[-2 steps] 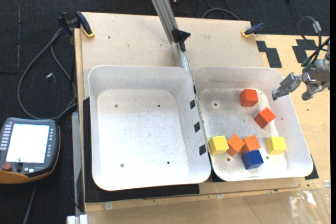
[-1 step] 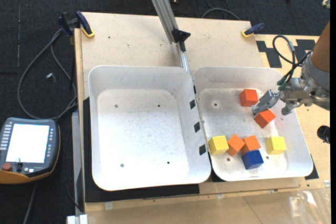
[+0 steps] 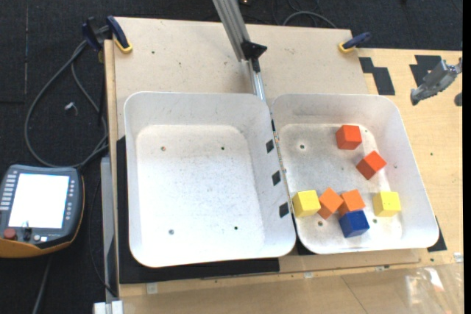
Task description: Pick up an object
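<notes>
The desk (image 3: 191, 62) carries two white bins side by side. The left bin (image 3: 195, 176) has only specks on its floor. The right bin (image 3: 412, 180) holds seven cubes: four orange cubes (image 3: 349, 136), two yellow cubes (image 3: 306, 202) and one blue cube (image 3: 354, 223). At the right edge the gripper (image 3: 436, 81) is above the desk, apart from the bins; I cannot tell how its jaws stand.

Gripper (image 3: 436, 79) is sitting at the far right of the view, in the upper half. It's showing as a small grey metal piece, tilting up toward the right edge, where the arm is coming in. It's too small and blurred to read any finer pose detail.
</notes>
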`<state>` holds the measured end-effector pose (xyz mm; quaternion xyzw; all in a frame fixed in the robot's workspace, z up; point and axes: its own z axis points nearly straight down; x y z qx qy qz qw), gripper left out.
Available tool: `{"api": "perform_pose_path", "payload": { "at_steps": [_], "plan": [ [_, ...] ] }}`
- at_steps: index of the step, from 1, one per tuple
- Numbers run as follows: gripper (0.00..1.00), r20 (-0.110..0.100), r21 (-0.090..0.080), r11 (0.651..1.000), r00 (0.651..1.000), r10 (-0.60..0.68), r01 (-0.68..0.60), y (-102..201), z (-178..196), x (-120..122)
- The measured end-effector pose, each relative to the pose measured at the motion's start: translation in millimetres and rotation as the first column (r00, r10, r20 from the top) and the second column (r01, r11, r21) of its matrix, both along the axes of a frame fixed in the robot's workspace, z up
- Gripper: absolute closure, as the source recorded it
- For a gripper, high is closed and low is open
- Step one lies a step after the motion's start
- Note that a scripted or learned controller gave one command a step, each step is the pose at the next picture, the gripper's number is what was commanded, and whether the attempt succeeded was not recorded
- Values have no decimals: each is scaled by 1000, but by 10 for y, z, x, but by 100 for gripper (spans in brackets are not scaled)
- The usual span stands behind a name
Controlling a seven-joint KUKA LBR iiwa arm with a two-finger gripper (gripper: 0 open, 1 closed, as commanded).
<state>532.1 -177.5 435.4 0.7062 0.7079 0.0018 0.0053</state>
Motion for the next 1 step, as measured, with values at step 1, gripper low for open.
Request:
{"api": "perform_pose_path", "payload": {
  "at_steps": [1],
  "plan": [
    [0,-13,6,1000,1000,6,-6,504,-448,506]
  ]
}}
